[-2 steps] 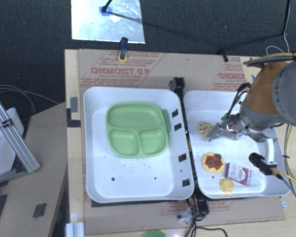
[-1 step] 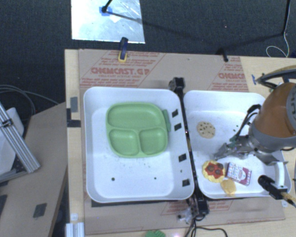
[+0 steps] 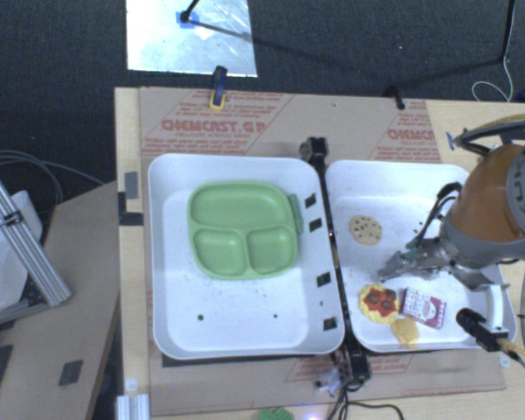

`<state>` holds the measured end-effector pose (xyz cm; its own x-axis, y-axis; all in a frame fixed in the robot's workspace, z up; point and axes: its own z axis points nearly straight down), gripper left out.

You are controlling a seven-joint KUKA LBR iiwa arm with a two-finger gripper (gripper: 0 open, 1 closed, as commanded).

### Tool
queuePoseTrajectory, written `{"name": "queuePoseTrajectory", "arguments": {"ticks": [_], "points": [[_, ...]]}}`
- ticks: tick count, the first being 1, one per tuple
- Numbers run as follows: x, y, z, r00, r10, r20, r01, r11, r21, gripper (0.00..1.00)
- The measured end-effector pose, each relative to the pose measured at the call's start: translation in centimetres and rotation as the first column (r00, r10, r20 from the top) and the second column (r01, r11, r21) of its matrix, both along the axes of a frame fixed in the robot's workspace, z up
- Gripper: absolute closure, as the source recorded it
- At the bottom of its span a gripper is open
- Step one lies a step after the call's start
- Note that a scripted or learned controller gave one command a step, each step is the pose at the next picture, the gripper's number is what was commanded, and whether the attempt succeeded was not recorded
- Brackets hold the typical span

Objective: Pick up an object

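Observation:
In the right bin (image 3: pixel 394 182) lie a round tan cookie (image 3: pixel 365 228), a yellow and red pizza-like piece (image 3: pixel 379 303), a small red and white packet (image 3: pixel 422 307) and a small yellow piece (image 3: pixel 406 330). My gripper (image 3: pixel 394 268) reaches in from the right and sits low over the bin floor, between the cookie and the pizza piece. Nothing shows between its fingers, which look slightly apart. The grey arm with its orange band (image 3: pixel 494 204) covers the bin's right side.
The left bin (image 3: pixel 171 322) holds a green divided tray (image 3: pixel 243 228). A black divider (image 3: pixel 325 234) runs between the bins. Cardboard lies under both bins, and cables hang at the right edge.

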<state>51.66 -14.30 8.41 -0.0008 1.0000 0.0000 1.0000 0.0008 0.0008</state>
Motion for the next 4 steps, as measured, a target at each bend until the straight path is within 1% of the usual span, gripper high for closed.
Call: {"name": "queuePoseTrajectory", "arguments": {"ticks": [4], "points": [[0.00,0.00,0.00,1.000,0.000,0.000,0.000,1.000,0.000,0.00]]}}
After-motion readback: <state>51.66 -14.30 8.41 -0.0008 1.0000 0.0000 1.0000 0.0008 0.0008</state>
